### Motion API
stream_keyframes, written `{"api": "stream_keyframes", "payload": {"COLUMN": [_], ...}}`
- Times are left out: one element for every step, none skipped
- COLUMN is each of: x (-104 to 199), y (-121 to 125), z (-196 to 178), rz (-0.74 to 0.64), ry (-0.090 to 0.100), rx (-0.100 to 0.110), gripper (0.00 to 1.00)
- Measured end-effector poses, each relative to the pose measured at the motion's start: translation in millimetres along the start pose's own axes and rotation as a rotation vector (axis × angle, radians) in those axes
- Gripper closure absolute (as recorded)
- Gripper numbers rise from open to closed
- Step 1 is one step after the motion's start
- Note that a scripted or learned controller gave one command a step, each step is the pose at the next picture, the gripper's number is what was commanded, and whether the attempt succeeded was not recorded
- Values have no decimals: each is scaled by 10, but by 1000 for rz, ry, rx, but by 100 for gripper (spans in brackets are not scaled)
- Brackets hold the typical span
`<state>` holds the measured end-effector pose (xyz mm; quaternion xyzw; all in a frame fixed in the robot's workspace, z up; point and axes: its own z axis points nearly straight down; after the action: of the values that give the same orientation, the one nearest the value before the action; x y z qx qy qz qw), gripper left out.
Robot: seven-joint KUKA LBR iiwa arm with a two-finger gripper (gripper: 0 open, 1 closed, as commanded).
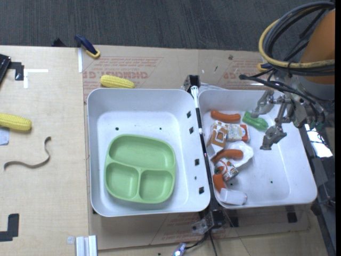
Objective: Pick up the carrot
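1. Overhead, I see two shallow white bins side by side on the worktop [53, 159]: the left bin [98, 143] and the right bin [298, 191].
2. My end effector [269, 122] hangs over the far part of the right bin, reaching in from the right; its two fingers are spread apart, one toward the far side [259, 109] and one nearer [272, 137], with nothing between them.
3. The carrot [218, 182], a short orange piece, lies near the left wall of the right bin toward its near end, well apart from the end effector and just beside a white object [233, 197].
4. Farther along the same wall lie two sausages, one at the far end [226, 116] and one lower down [228, 155], with an orange-and-white packet [226, 133] between them.
5. A green item [254, 121] rests just left of the end effector on the bin floor.
6. The left bin carries a green divided plate [140, 168] with three compartments.
7. Outside the bins, one corn cob [116, 81] lies just beyond the far rim of the left bin; a second corn cob [15, 122] lies at the far left of the worktop.
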<state>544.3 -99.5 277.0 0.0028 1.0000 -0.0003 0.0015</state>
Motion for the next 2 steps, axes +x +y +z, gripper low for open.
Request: {"api": "stream_keyframes", "payload": {"x": [485, 585], "y": [508, 135], "z": [859, 858], "rz": [-191, -505], "ry": [2, 2], "rx": [-1, -2], "gripper": [0, 0]}}
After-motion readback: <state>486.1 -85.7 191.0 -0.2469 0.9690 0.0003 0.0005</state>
